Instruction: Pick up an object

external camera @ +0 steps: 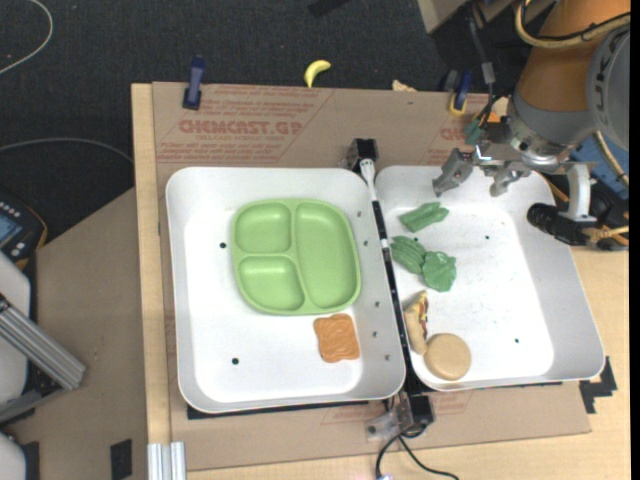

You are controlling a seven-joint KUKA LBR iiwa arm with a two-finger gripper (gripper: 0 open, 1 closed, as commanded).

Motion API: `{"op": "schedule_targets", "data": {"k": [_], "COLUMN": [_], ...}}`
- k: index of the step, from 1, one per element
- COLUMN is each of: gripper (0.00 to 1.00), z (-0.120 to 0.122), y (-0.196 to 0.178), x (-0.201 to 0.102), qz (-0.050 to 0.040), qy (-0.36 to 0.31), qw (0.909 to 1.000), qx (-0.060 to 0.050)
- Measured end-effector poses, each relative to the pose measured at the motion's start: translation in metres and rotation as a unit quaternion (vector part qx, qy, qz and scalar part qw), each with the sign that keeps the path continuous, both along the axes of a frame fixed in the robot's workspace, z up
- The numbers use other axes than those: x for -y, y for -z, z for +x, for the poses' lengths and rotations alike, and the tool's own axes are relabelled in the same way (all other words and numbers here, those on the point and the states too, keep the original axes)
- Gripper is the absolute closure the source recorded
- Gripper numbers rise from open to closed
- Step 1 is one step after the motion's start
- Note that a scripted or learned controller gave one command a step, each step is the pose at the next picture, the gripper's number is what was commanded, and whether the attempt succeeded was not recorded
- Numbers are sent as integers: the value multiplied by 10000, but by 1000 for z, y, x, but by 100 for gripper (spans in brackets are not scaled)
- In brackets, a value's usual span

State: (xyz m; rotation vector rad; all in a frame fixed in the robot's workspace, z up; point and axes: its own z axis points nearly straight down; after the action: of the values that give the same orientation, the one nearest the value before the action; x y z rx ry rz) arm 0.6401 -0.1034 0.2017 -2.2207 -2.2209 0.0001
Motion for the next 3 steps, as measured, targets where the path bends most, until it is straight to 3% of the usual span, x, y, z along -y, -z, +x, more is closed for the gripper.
{"op": "schedule_targets", "data": {"k": [1, 2, 3], "gripper": [0, 0, 0], "z": [-31, -123, -162], "y": [123, 89, 13], "x": [10, -8, -69], "qz": [5, 13, 8], "qy": [16, 14, -27], "qw": [10000, 10000, 10000], "qx": [-30, -38, 20]}}
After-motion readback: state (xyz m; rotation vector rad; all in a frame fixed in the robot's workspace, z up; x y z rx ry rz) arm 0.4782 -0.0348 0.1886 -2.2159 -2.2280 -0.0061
